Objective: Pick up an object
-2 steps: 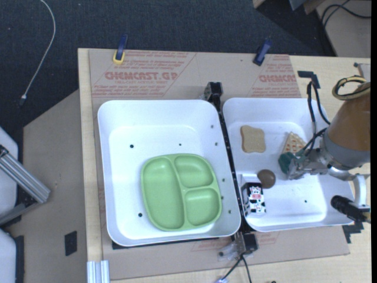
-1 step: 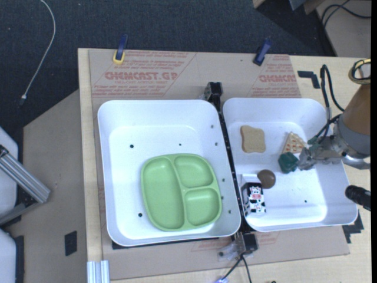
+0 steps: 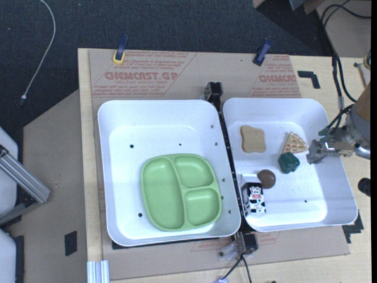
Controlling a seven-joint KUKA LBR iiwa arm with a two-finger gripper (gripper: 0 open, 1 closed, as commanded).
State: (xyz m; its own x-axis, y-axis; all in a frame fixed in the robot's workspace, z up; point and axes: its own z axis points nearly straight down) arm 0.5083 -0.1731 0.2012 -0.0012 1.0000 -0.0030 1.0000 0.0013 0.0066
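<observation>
Green object (image 3: 288, 163) lies just beside tool (image 3: 316, 153).

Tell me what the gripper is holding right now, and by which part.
Nothing that can be seen. The gripper sits over the right bin's right side, apart from the pizza slice and the green object; nothing shows between its fingers.

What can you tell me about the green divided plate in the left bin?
The green plate is pale green and looks like matte plastic, with rounded corners. Raised ridges divide it into three compartments: one long and two smaller. It lies flat, slightly turned, on the floor of the left bin, toward its near side. Nothing lies in it.
</observation>
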